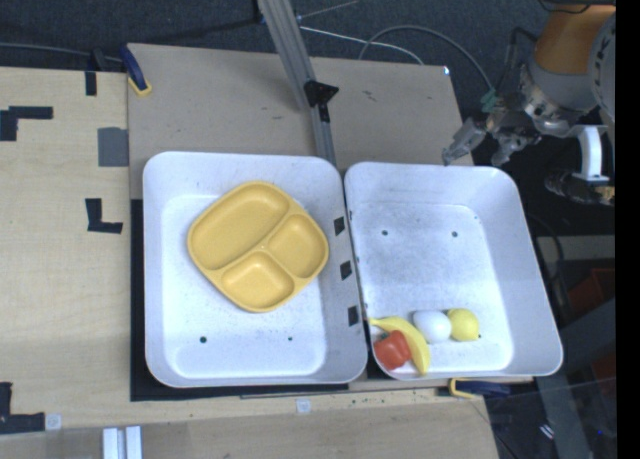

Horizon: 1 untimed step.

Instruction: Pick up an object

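Tool (482, 140) hangs past the right bin's (500, 183) back corner, fingers spread apart and gripping nothing, while the banana (408, 338), egg (432, 324) and lemon (463, 324) huddle at its front edge.

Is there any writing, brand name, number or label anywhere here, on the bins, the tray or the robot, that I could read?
None can be read.
The yellow divided tray in the left bin is plain.
The small toy foods in the right bin are plain.
The dark marks on the wooden bench are tape pieces, not letters.
The gripper and arm show no legible label.
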Each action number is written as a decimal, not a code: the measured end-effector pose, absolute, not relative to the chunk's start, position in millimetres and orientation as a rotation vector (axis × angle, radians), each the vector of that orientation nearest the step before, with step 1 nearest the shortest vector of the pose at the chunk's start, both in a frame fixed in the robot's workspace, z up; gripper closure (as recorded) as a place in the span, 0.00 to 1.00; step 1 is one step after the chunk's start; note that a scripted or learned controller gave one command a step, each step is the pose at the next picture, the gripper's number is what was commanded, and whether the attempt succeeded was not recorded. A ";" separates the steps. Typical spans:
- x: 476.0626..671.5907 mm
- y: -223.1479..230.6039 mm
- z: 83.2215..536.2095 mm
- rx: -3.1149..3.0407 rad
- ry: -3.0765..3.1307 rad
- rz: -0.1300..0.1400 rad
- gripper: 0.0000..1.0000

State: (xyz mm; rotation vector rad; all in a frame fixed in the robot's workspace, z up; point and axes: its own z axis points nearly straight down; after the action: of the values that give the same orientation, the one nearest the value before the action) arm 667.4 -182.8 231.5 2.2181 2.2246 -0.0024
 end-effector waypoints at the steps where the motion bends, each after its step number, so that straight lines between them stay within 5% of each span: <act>1: 667.3 -182.9 231.5 2.218 2.224 -0.003 0.00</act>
State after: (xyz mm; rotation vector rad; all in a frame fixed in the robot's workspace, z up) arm 667.3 -182.9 231.5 2.2185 2.2243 -0.0034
